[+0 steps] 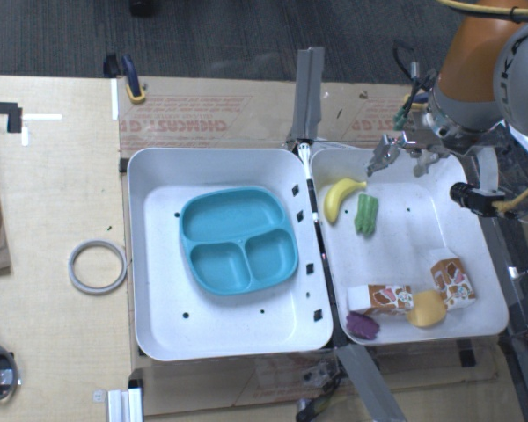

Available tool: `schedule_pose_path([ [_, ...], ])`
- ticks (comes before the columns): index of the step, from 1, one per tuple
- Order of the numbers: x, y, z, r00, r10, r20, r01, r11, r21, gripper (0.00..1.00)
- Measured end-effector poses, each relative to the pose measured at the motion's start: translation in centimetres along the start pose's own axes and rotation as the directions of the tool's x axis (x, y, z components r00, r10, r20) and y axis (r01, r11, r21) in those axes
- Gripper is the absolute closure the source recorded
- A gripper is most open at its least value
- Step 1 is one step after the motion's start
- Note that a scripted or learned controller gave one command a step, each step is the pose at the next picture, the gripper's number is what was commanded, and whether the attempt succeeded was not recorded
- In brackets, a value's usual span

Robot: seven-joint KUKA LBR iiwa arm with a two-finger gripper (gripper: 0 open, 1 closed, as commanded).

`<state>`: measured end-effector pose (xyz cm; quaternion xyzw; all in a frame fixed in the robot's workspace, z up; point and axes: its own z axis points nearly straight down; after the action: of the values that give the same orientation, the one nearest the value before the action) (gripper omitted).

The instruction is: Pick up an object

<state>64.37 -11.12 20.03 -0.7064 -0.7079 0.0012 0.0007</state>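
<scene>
Bright, even overhead light — sharp, faint shadows

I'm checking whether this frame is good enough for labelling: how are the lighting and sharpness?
Camera view: lighting is even and soft, with only faint shadows beside the blue divided plate and banana; the white bins are bright but not glaring; the gripper looks slightly blurred, its fingers hard to read.
</scene>
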Motion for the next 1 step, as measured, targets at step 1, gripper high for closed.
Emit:
schedule_pose_path([
  [1, 0.81, -0.93, 10.88, 0.996, 0.084, 0.000, -0.084, 0.996, -0.001, 0.00],
])
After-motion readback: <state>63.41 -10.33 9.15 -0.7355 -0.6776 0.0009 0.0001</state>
